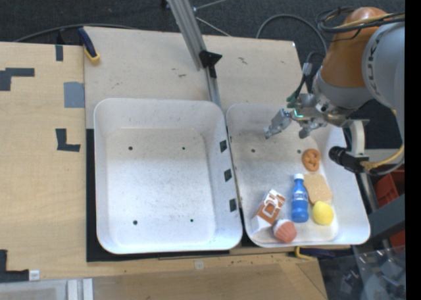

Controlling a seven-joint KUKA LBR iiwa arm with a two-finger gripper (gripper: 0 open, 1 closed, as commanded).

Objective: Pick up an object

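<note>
Grey gripper [288, 126] hovers over right bin [253, 160], fingers spread, holding nothing; blue bottle [299, 199] and neighbours untouched; pick pending.

At the frame's right we see the gripper [288, 127] spread open over the right bin [253, 160], holding nothing. Lower right in that bin cluster a blue bottle [299, 200], yellow ball [322, 213] and orange-white carton [270, 207].

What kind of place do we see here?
Probably a robotics lab bench for grasping trials: a wooden table carries two white bins, a robot arm reaches over them, and small toy-like items such as a blue bottle lie inside.
</note>
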